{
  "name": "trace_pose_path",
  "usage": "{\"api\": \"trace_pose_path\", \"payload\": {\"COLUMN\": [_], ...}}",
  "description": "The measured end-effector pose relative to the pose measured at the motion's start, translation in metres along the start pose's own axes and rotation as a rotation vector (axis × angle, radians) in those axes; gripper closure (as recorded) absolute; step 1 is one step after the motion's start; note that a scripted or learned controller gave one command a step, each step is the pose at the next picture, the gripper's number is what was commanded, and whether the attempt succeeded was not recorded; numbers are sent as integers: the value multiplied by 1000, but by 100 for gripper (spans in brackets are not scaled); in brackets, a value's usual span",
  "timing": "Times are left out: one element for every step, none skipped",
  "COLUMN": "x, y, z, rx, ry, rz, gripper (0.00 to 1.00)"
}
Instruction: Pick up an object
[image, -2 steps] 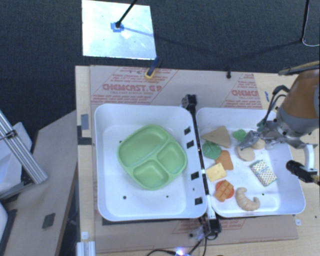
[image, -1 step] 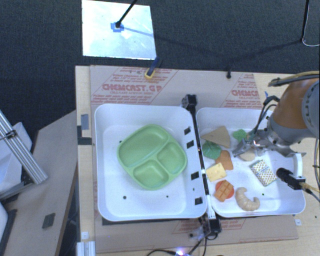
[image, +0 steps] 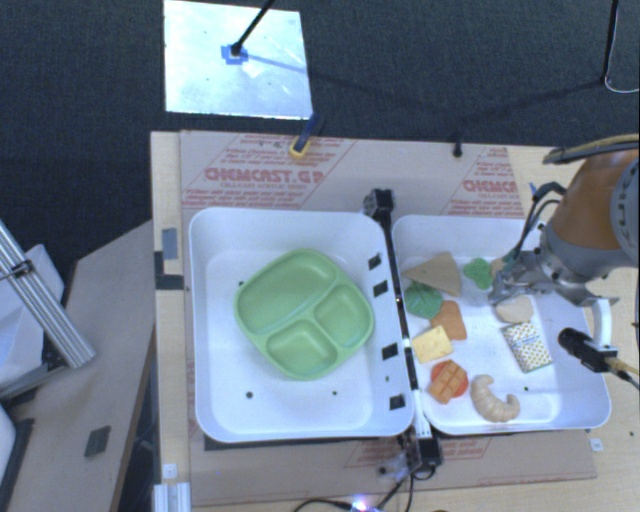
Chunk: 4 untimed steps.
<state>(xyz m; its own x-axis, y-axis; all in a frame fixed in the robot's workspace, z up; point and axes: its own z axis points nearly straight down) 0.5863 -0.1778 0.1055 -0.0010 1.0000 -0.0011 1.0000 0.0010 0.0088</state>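
Hovering low over the right bin (image: 590, 400), gripper (image: 512, 290) reaching in from the right, jaw state impossible to tell. Lying just below it, nearly touching: a pale beige piece (image: 516, 310), long axis running left-right. Sitting beside, the left bin (image: 215, 400) carrying a green tray (image: 303, 313).

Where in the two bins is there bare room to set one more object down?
Left bin: bare floor rings the green divided plate, widest along its near edge. Right bin: crowded on its left with toy food; a small patch lies between the patterned block and the near rim.
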Motion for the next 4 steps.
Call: {"api": "trace_pose_path", "payload": {"x": [-5, -7, -7, 39], "y": [2, 13, 14, 12], "z": [-43, -102, -120, -129], "rx": [6, 2, 5, 7], "ry": [1, -1, 0, 1], "rz": [-2, -3, -4, -5], "gripper": [100, 100, 100, 100]}}
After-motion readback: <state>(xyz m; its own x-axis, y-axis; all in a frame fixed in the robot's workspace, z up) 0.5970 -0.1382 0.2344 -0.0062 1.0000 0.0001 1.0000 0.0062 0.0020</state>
